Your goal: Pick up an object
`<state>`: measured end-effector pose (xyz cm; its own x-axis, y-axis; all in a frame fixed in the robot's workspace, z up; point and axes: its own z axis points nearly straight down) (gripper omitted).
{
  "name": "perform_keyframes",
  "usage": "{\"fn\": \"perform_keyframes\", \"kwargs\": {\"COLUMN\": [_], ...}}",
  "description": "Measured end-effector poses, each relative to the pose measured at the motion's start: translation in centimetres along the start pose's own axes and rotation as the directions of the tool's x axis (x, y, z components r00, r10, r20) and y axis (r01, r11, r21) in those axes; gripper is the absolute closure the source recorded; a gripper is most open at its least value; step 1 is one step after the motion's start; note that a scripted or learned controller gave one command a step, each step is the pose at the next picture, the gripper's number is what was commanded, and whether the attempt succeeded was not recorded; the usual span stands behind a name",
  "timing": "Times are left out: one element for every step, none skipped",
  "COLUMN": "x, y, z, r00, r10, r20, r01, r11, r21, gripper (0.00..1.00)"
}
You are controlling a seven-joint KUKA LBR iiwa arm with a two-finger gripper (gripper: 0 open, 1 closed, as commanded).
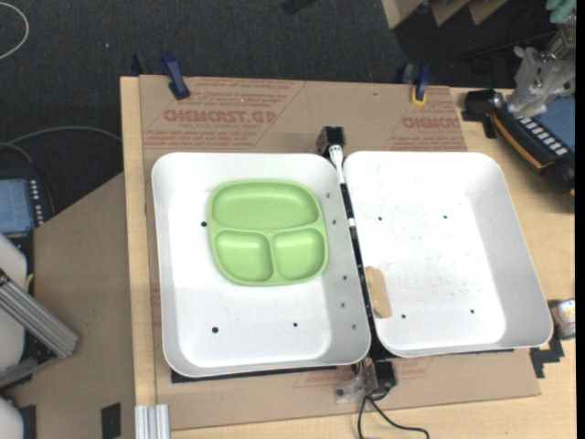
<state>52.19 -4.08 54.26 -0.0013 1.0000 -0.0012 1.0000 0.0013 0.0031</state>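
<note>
Lying flat in the left bin [183, 337], a green divided plate [269, 232]; the end effector's state cannot be told.

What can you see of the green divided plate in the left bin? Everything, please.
The light green divided plate looks like matte moulded plastic, a rounded rectangle with a raised rim. Ridges split it into three compartments: one wide one along the far side, two smaller ones along the near side. All three hold nothing. It lies flat and upright on the floor of the left shallow white bin, in its far half, apart from the walls.
</note>
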Motion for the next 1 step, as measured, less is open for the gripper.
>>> {"fn": "perform_keyframes", "kwargs": {"x": [2.68], "y": [-4.56], "z": [10.95], "r00": [1.0], "r10": [-0.001], "r20": [-0.002], "r01": [0.001], "r11": [1.0], "r21": [0.017], "gripper": [1.0]}}
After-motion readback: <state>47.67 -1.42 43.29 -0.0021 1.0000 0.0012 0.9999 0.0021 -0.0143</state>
